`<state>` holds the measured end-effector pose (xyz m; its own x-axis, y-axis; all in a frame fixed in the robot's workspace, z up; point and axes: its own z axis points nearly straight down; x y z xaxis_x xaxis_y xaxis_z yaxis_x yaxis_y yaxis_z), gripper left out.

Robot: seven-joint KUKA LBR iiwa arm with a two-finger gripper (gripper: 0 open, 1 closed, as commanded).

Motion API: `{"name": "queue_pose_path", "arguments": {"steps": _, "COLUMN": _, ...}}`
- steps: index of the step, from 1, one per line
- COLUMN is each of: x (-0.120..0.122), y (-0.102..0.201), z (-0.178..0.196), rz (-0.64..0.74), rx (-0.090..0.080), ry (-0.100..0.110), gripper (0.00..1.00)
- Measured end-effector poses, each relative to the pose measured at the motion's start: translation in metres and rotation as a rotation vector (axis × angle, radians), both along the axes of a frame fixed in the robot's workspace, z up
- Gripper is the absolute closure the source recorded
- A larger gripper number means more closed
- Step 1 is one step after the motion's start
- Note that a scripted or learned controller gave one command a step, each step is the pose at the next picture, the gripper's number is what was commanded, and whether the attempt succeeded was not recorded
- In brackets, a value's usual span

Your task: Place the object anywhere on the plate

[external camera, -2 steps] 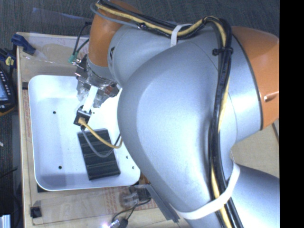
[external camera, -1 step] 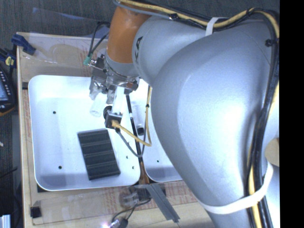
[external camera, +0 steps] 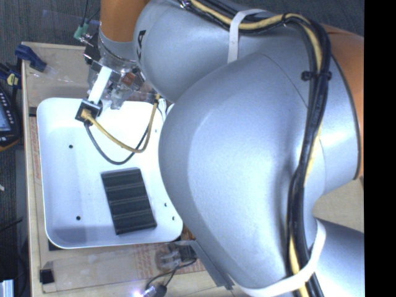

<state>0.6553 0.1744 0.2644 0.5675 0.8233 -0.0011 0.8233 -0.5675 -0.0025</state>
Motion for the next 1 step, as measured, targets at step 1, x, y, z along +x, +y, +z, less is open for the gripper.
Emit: {"name": "queue_pose_path", "arguments": {"steps": 1, "x": -0.0668, "y": -0.0108, "z": 0.0640, "rz": 0.222, "rx": 0.002, "ry": 0.003, "gripper": 1.00}}
